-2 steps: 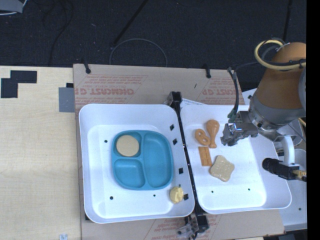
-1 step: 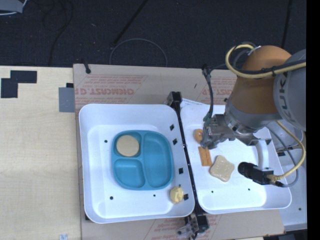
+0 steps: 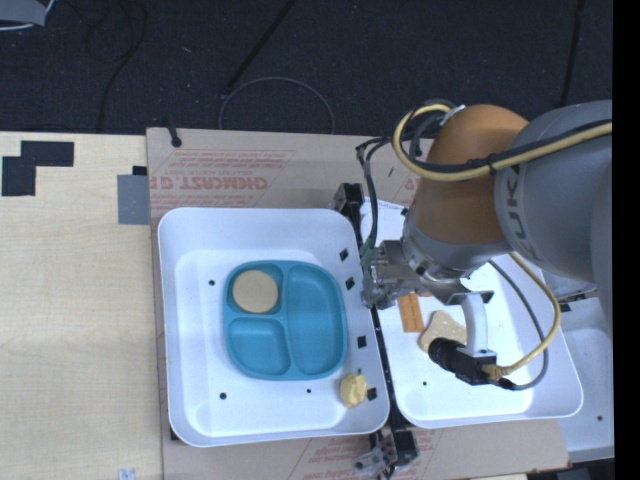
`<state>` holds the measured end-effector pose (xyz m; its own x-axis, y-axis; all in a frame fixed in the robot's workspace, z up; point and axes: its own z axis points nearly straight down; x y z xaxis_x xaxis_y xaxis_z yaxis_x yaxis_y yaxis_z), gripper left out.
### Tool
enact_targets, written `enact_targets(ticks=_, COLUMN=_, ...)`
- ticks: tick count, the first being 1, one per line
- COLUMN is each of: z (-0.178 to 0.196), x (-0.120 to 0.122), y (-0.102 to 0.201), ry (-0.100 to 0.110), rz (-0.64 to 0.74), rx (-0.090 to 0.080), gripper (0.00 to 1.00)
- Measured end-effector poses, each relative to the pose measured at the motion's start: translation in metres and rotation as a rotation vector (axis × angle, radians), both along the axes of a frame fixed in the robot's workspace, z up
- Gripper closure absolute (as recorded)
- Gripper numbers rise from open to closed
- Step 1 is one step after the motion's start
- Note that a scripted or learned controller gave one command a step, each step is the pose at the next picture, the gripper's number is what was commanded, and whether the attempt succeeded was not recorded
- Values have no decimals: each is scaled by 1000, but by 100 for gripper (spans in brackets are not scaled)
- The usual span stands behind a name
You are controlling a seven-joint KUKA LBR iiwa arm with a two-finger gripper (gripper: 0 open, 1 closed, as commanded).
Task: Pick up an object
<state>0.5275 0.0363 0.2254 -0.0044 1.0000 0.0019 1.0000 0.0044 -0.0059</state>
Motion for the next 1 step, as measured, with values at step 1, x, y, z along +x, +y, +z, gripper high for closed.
enact_targets(ticks=1, z=10, x=-7, y=51, ry=-3, rz=0, rx=-1, gripper=100)
